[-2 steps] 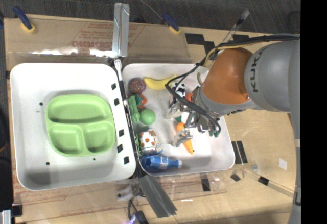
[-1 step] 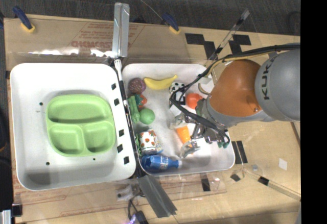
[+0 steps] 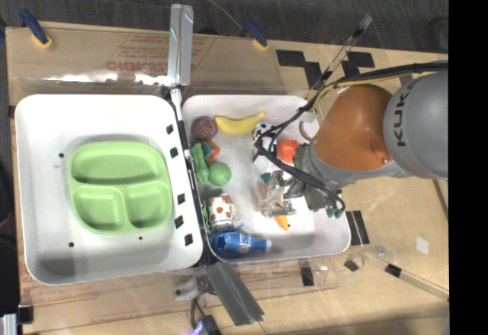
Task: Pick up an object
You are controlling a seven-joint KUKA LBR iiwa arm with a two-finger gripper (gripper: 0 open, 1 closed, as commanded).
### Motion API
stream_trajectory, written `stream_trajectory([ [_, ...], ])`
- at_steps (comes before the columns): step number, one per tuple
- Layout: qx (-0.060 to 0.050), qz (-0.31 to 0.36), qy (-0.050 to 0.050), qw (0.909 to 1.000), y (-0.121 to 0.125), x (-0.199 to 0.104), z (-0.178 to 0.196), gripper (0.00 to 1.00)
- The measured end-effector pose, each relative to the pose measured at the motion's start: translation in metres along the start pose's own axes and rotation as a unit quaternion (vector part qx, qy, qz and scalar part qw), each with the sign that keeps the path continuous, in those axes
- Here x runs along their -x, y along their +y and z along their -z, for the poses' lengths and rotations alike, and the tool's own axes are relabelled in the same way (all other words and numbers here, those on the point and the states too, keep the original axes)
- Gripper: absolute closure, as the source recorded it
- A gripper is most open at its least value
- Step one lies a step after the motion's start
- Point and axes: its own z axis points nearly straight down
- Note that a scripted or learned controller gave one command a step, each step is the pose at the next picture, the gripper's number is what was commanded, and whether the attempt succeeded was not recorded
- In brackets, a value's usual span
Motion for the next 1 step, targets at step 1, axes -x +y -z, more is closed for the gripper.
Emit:
stream_trajectory([
  [1,-0.001,-0.053,-0.006,0.9986,0.079,0.0164,0.1271,1.0],
])
